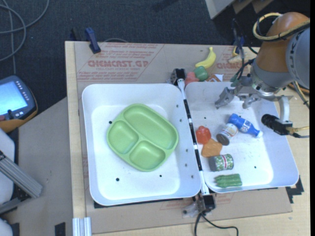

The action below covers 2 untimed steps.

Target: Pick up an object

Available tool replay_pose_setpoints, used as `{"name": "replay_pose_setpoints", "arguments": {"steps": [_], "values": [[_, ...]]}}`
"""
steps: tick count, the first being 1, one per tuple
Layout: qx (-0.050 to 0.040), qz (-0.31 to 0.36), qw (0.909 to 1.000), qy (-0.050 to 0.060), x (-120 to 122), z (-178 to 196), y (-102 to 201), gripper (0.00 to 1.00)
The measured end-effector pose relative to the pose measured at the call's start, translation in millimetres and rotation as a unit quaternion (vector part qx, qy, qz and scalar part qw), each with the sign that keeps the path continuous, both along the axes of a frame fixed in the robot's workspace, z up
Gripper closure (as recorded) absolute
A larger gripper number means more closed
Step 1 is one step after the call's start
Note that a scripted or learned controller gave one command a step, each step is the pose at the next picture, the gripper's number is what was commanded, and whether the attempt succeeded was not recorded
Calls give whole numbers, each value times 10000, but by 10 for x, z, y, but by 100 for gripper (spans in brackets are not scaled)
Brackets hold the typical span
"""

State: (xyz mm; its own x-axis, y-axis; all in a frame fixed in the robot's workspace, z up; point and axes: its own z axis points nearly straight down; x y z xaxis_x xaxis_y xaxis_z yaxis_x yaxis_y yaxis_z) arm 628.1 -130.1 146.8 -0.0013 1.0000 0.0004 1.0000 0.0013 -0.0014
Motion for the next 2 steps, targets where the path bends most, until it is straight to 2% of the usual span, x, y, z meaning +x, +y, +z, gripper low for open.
{"name": "replay_pose_setpoints", "arguments": {"steps": [1, 2], "values": [[6, -24, 10000, 32, -476, -661, -192, 0], [-6, -10, 10000, -20, -436, -516, -179, 100]]}}
